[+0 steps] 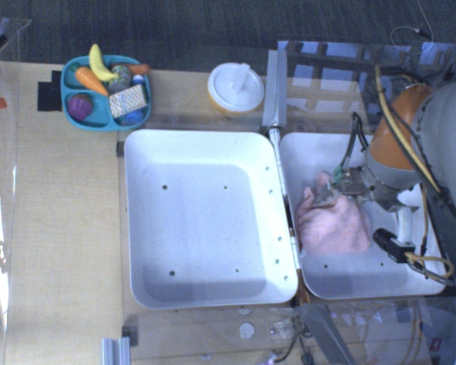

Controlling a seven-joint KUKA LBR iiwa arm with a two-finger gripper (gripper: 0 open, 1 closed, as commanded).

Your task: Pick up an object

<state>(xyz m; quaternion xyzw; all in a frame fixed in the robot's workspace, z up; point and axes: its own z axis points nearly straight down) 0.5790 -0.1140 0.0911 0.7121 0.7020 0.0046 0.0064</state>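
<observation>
A crumpled pink cloth (333, 223) lies in the right bin (342, 280), against its left wall. My gripper (328, 192) is down in that bin at the cloth's upper edge, touching or just above the fabric. The grey arm with its orange band (395, 139) reaches in from the right and hides the bin's right part.
The left bin (201, 215) sits beside the right one, a metal divider between them. A blue tray (106, 91) of toy food stands at the back left, and a white lidded cup (235, 87) behind the bins. Black cables and a black part (391, 245) hang near the arm.
</observation>
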